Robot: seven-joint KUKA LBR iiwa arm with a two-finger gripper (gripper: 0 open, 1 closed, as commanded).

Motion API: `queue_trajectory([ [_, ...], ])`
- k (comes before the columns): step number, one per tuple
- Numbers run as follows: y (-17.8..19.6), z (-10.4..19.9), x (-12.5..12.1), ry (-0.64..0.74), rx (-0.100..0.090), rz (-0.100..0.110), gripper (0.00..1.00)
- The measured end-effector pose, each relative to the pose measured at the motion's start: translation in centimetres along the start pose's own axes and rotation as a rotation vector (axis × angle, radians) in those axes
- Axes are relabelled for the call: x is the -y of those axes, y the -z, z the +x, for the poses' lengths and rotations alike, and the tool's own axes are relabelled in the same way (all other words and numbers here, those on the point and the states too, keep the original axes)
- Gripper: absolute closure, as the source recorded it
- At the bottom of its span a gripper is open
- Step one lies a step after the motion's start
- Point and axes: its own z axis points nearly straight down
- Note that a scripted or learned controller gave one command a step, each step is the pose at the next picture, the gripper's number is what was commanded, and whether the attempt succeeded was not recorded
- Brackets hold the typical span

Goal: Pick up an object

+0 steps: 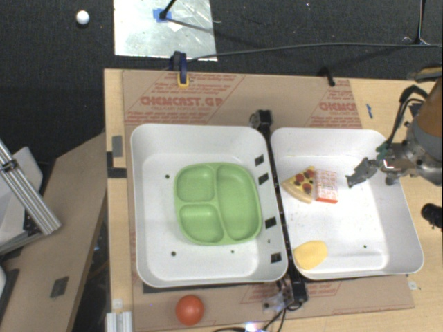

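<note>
Brown board carries two white bins. To pick well, the gripper (360,171), whose fingers' state I cannot tell, hanging over the right bin (394,254), should drop squarely over one item there: one pizza slice (302,183), one small packet (326,186) touching it, one yellow lump (311,254) nearer. Left bin (149,254): one green divided plate (217,203).

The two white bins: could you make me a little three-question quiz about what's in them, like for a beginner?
1. True or false: the green divided plate lies in the left bin.
2. Which lies nearest the robot's hand? A) pizza slice toy B) yellow lump C) orange ball
3. Fill in: the orange ball rests on the ____, outside both bins.

Key: 1 true; 2 A; 3 bench.
</note>
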Motion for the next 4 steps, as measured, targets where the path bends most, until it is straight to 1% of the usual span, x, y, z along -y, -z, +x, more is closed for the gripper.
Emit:
queue_trajectory([
  [2,-12.3,0.8,-0.4,-0.001,-0.003,0.005,0.0],
  [3,-14.6,0.9,-0.4,-0.002,-0.001,0.002,0.0],
  [4,-13.4,0.8,-0.5,-0.001,0.0,-0.002,1.0],
])
